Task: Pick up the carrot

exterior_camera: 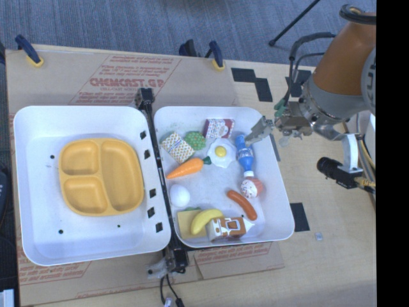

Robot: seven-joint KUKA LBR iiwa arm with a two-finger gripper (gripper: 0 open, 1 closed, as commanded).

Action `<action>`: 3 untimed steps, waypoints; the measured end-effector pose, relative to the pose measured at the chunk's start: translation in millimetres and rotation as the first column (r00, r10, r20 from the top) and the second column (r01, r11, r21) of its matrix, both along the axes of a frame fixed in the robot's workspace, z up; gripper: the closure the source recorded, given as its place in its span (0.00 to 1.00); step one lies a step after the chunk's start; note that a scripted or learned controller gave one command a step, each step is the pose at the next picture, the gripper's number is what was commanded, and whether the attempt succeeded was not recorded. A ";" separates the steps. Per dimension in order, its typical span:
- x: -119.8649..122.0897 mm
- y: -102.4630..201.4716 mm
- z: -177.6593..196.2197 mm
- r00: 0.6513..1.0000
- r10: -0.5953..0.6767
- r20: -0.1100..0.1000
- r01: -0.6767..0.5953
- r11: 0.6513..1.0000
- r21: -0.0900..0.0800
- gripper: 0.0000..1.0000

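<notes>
Carrot point(185, 168): centre of frame, lying at the left side of the right bin point(281, 203), beside a fried egg point(221, 152). Gripper point(261, 130): over the bin's upper right rim, fingers spread, pinching nothing

Arm is seen entering from view's right, orange band uppermost w/ grey wrist below it, angled down-left toward the right bin point(273, 171). Gripper point(261, 130) is held just over that bin's upper right rim, approx. at the corner, fingers pointed left into the bin. Nothing is seen gripped between them.
</notes>
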State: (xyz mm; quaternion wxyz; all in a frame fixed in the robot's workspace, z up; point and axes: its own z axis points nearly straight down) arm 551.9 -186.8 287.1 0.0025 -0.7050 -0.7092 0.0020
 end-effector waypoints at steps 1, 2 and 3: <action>14.0 42.2 -154.5 0.997 0.074 -0.002 -0.074 0.997 0.001 0.00; 35.9 91.6 -197.6 0.998 0.064 -0.002 -0.064 0.998 0.001 0.00; 35.8 91.3 -189.2 0.998 0.067 -0.006 -0.067 0.998 0.001 1.00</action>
